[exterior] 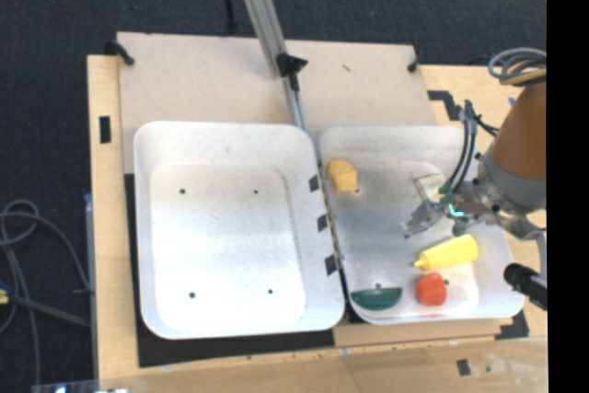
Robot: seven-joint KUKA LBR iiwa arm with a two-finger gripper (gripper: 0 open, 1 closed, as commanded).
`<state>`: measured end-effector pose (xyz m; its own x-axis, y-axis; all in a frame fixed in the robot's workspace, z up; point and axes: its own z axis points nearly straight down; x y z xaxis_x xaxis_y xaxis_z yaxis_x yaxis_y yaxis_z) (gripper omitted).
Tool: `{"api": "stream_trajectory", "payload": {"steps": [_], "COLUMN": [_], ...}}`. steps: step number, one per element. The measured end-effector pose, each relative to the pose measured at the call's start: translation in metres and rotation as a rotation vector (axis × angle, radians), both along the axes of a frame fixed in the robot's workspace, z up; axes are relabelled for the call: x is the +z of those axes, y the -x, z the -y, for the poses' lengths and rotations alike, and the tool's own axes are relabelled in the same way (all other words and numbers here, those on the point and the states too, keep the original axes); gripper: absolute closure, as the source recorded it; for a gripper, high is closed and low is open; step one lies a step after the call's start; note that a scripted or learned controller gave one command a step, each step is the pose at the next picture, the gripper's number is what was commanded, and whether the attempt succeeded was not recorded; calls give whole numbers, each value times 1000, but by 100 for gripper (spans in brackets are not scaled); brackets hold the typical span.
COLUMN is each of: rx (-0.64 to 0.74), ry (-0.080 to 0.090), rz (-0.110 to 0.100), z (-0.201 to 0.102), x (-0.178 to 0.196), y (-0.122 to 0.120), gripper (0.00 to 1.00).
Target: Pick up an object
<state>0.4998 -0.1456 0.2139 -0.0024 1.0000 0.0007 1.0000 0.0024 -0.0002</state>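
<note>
- Yellow bottle [449,251] lies in the right bin [386,152], near-right part, long axis running left-right and tilted, its orange cap end pointing left and nearer.
- Gripper [425,214] hangs just beyond it, blurred; whether it is clenched or released I cannot tell.
- Red ball [432,290] and green dish [377,296] sit along the near wall; a yellow lump [343,176] by the left wall.
</note>
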Motion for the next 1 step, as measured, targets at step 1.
{"api": "stream_trajectory", "payload": {"steps": [1], "rx": [-2], "ry": [1], "rz": [4], "z": [0], "x": [1], "y": [-1], "gripper": [0]}}
